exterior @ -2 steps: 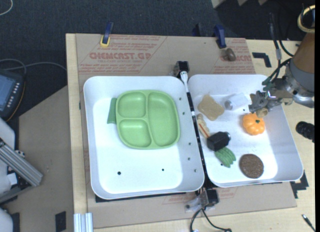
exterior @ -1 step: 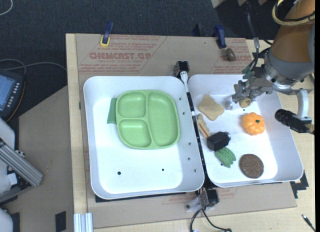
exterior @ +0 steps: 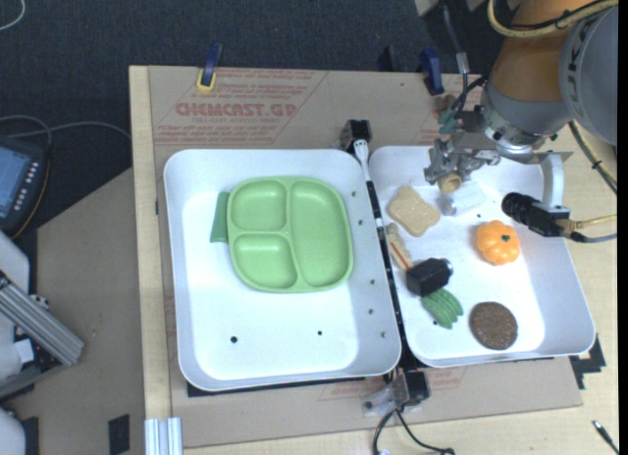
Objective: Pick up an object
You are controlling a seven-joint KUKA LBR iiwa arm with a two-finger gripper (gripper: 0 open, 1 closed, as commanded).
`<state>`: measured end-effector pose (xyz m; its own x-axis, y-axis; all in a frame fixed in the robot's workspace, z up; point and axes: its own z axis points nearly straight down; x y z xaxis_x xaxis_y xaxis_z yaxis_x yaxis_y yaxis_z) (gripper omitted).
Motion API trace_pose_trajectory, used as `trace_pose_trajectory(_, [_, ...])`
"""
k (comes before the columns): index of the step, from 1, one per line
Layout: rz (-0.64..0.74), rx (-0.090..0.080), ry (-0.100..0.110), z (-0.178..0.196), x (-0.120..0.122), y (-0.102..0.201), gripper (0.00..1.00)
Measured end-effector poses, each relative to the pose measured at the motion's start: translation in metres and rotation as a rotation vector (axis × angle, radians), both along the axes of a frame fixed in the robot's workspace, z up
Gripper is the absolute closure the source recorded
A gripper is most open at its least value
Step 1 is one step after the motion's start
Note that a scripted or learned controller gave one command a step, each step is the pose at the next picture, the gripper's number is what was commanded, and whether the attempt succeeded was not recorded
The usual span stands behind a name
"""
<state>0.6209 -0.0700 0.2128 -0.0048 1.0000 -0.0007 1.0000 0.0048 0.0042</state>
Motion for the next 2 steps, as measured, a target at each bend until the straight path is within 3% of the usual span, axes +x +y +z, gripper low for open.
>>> trace_pose_trajectory(1, [0.001,0.001,-0.003,0.016,0.041,0.035,1.00])
trace_pose_trajectory(2, [-0.003,0.000,0.004,0.005,0.045,0.043,1.00])
